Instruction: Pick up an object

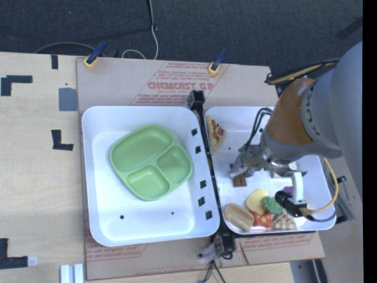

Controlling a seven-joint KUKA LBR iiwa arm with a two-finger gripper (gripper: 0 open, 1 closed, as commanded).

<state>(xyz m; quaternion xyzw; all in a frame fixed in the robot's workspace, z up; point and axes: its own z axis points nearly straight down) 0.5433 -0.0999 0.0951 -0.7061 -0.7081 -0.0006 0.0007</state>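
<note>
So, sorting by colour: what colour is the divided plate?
Light green, clearest in the camera view.

The grey arm (330,111) is reaching in from the right, orange band (288,117) above the wrist, gripper (242,168) pointing down and left.

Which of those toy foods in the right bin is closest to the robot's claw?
The small brown block, just under the gripper. The other toys lie farther off along the bin's edges.

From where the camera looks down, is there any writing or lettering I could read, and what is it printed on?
"CHEMCAST GP", roughly: red print on the brown board above the bins, blurred, so the reading is unsure.
Smaller red lines beside it: too blurred to read.
Red print on the board's lower edge: too small to read.
</note>
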